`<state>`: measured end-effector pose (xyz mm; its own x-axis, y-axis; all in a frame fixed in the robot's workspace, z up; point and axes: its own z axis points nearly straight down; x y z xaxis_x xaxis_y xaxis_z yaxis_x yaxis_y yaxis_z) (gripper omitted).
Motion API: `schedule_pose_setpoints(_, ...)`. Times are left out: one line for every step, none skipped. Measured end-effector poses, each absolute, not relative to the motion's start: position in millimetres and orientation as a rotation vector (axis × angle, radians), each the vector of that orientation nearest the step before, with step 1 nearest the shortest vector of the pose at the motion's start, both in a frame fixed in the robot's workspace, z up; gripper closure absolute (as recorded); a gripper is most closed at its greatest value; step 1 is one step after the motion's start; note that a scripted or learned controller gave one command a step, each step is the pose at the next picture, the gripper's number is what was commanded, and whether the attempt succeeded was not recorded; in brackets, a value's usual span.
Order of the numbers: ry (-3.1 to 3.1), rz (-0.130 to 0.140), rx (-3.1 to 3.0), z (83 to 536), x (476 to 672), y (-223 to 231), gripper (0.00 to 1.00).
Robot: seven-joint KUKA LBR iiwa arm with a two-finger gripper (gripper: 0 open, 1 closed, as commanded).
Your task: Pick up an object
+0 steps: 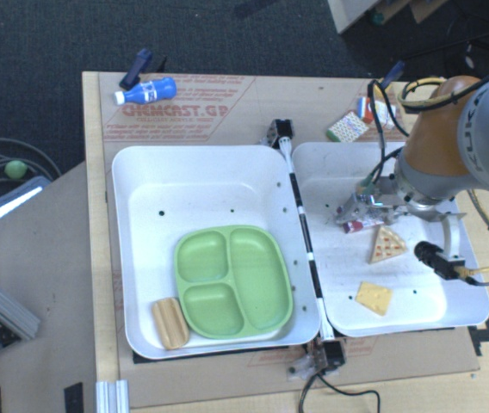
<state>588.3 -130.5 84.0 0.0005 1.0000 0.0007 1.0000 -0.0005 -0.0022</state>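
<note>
Plywood bench (184, 101) (printed red lettering) on dark carpet (98, 15).

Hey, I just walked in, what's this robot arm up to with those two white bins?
The arm reaches in from the right, and its claw is down in the right bin, next to a small reddish item; whether it has gripped anything is hard to tell. A waffle-patterned triangle and a yellow cheese-like piece lie loose nearby. The left bin holds a green divided plate with a tan bread-like piece beside it.
</note>
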Motion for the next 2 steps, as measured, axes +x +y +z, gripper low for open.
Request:
schedule_pose_setpoints(-2.222,0.0,-2.222,85.1,645.2,-145.7,0.0)
schedule_pose_setpoints(-2.22,0.004,-2.22,94.9,644.5,-145.9,1.0)
